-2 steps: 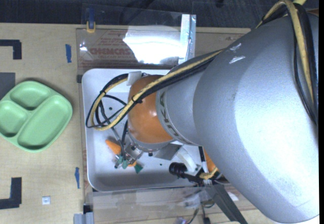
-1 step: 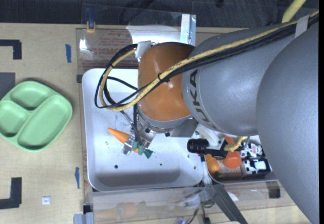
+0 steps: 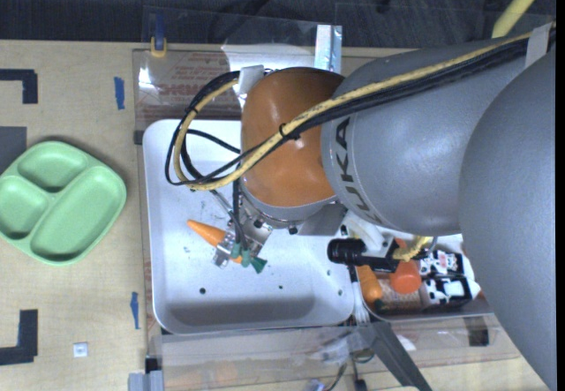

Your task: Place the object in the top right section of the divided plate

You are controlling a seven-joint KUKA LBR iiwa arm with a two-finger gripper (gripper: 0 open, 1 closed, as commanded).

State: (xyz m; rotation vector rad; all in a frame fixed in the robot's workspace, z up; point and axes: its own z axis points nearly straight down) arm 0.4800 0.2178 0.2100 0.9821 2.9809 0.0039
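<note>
— Two bins on the bench, and the gripper (image 3: 237, 250) is down in the left bin (image 3: 168, 292), right at the thick end of the toy carrot (image 3: 205, 231). See the green bit (image 3: 258, 265) poking out the other side? Probably the carrot's leaves.

— Has it got hold of it?

— I cannot tell. The wrist hides the tip, so whether it is closed on the carrot or just resting over it, no idea. The carrot looks to be lying on the bin floor.

— So what could go wrong?

— Plenty, I'd say. If the grip sits that far toward one end, the long orange body may swing or slip out on the lift. Then there's a fair crossing to the green divided plate (image 3: 57, 201), which sits out on the bench to the left, well apart from the bin. A drop on the way lands it on bare wood.

— And the plate itself?

— It sits at an angle, so the sections are small targets. A loose release could roll the carrot over a ridge into the wrong one.

— Anything in the way?

— The bin wall must be cleared first. The looping yellow and black cables (image 3: 190, 146) hang near the wrist too. The right bin's clutter (image 3: 433, 279) is out of the path.
</note>
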